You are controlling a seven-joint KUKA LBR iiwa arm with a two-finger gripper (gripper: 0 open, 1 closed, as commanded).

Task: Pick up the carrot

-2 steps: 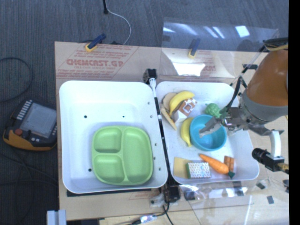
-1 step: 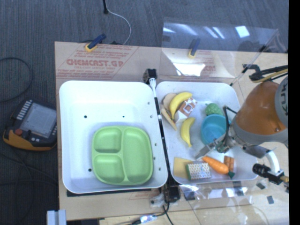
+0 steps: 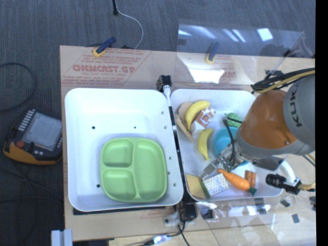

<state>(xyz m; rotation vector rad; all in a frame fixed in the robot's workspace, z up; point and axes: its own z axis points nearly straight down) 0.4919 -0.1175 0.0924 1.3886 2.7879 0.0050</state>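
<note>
The small tapered orange toy carrot (image 3: 236, 180) lay at lower right in the right white bin (image 3: 190, 195); the metal two-finger gripper (image 3: 221, 164) touched its tip, finger state indiscernible; light, stiff, probably slippery, best pinched mid-body.

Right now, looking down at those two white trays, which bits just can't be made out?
- The gripper, camera view: the arm's orange band hangs over it, so its grasp is unclear.
- The carrot: its thick end is partly masked by neighbouring items.
- The blue object: half hidden by the arm.
- The right bin: its far side is covered by the arm.
</note>
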